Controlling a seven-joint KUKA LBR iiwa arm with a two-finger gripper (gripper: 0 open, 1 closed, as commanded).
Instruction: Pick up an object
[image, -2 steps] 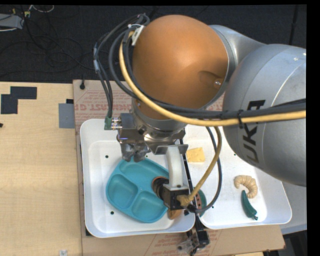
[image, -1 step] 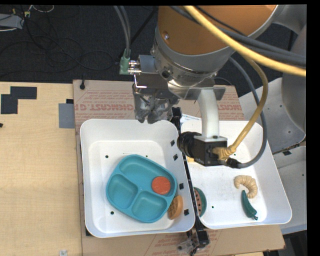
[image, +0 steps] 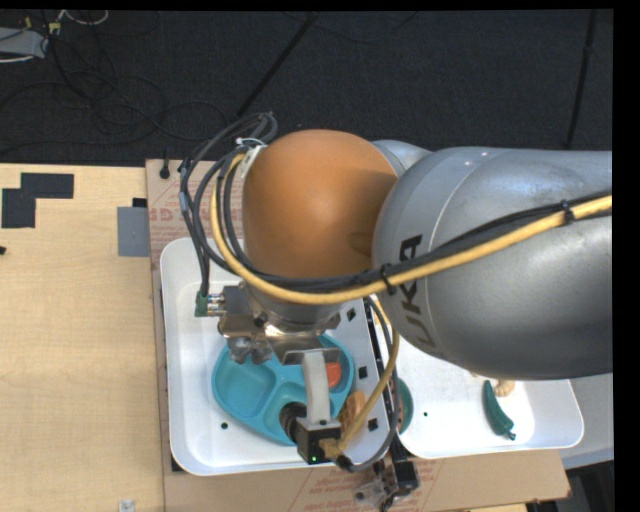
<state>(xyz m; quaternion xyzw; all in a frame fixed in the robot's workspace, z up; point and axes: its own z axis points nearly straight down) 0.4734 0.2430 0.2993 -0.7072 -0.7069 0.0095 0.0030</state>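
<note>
We're hanging low over the teal tray in the left bin. Can't tell the jaws' state; the arm is blocking them. We're judging nothing picked yet.

arm overhanging both bins, teal plate beneath
</note>
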